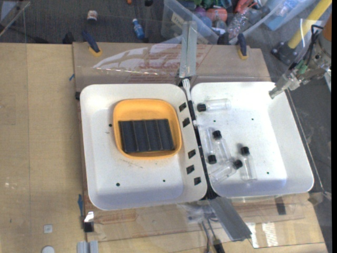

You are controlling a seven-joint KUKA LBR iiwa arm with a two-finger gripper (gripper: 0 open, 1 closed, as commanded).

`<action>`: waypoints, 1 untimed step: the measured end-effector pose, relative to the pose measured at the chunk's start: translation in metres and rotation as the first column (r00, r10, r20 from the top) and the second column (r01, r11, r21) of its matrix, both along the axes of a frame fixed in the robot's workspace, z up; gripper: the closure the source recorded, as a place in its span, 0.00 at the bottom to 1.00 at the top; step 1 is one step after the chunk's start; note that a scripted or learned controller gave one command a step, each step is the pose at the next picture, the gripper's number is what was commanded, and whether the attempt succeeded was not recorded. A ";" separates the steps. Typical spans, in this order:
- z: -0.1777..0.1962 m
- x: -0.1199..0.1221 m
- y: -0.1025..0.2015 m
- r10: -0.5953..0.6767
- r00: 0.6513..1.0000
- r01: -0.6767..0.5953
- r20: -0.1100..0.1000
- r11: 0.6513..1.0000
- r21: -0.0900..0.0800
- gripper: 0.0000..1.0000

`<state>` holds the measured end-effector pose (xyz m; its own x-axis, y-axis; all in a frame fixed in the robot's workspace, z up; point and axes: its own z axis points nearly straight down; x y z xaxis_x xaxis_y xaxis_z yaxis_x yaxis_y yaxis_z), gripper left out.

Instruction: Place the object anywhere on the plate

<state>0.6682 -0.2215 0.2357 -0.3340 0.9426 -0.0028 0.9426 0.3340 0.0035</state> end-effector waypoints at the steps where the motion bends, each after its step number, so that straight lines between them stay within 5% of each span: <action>1: 0.004 0.001 0.000 0.094 0.996 -0.094 0.002 0.996 -0.002 0.00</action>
